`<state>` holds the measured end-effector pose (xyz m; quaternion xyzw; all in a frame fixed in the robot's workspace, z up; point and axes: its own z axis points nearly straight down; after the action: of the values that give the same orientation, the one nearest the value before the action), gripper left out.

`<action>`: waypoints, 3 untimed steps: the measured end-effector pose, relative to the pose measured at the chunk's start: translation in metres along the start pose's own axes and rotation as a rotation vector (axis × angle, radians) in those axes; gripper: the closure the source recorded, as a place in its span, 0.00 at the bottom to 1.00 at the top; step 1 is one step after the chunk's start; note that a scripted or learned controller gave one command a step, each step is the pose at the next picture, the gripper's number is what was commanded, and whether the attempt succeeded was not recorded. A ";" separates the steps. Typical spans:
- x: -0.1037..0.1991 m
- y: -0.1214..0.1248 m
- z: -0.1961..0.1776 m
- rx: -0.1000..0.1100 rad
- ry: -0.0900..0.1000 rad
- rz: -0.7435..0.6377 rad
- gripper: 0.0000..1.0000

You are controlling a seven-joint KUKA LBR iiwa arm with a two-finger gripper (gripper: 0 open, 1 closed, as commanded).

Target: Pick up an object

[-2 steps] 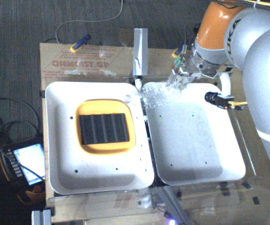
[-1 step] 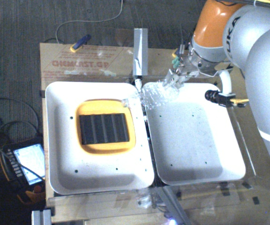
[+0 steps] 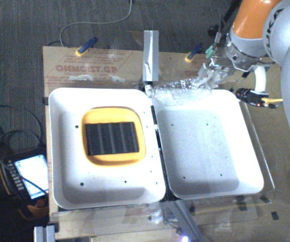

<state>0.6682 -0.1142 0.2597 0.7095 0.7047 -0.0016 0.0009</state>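
A yellow-orange rounded block with a black ridged top [image 3: 113, 136] lies flat in the middle of the left white bin [image 3: 64, 185]. My gripper [image 3: 206, 78] hangs at the far edge of the right white bin [image 3: 235, 180], near that bin's back rim and well to the right of the block. The grey arm with its orange band [image 3: 253, 14] comes in from the upper right. Nothing is visibly held.
A grey metal post [image 3: 150, 57] stands behind the seam between the bins. Brown cardboard [image 3: 92, 67] with two blue clamps [image 3: 86, 46] lies at the back. A lit handheld device [image 3: 26, 173] and cables sit left of the bench.
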 end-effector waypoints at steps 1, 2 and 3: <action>0.019 -0.015 0.120 0.001 0.001 -0.108 1.00; 0.045 0.001 0.064 -0.006 -0.001 -0.215 1.00; 0.066 0.000 0.020 -0.004 0.002 -0.695 1.00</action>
<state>0.6689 -0.0479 0.2398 0.4269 0.9043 0.0003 0.0011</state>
